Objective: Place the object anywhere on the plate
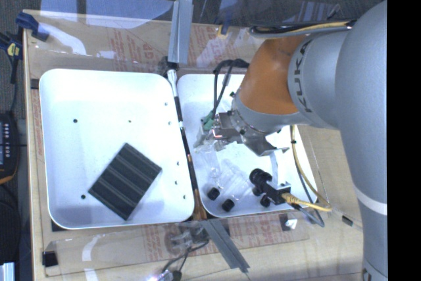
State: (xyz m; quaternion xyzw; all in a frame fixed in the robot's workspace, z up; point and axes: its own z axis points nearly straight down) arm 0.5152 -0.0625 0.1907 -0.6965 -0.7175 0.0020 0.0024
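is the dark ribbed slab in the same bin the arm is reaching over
No, the dark ribbed slab lies flat in the far bin, across the divider from the near bin that the arm hangs over.

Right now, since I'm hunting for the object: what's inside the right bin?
Two small black pieces lie by the right bin's lower edge, beside something clear. The arm covers the bin's middle, hiding whatever lies beneath.

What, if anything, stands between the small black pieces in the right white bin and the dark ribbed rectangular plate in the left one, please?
Only the two bins' adjoining walls run between the small black pieces and the dark ribbed rectangular plate; nothing else visible lies on that path.
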